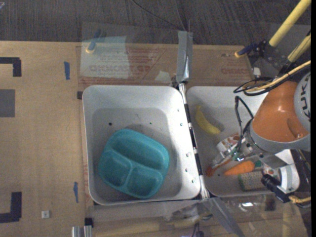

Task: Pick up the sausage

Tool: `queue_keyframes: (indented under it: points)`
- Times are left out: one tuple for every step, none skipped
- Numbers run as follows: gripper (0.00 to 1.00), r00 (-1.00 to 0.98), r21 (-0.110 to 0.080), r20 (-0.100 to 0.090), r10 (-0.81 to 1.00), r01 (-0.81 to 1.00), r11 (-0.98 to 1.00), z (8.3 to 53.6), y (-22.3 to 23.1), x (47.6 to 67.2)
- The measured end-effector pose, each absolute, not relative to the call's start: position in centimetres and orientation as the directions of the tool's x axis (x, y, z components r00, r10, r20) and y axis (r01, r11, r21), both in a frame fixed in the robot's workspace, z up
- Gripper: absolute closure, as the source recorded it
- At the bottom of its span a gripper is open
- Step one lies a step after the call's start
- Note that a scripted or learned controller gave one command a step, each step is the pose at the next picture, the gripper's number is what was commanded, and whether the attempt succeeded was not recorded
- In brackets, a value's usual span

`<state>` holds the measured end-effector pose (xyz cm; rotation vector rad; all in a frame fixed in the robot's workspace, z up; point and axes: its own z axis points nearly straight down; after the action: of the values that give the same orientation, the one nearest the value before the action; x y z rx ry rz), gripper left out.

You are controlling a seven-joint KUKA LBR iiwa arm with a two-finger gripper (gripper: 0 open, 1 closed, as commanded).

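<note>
The slim, reddish-brown sausage [216,168] lies in the right bin [197,102] beside a tapered orange carrot [239,168]. The gripper [240,151] hangs just above; its grip I cannot tell.

Two white bins [94,107] are set on a tan table [39,142] marked with black corner patches and blue tape strips. A teal divided tray [133,162] is seen in the left bin. In the right bin, a yellow banana [207,123] and an orange carrot [239,169] are shown. The arm [279,115] is banded in orange above grey.

Tray [133,163] in left bin [94,132], banana [207,123], carrot [239,168] in right bin [197,100]
</note>
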<state>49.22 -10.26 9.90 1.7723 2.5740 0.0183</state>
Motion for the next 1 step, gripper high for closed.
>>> queue_keyframes:
  points:
    - [1.0,-0.347,0.022,-0.009,0.938,0.937,0.347,10.85,-10.72,49.19]
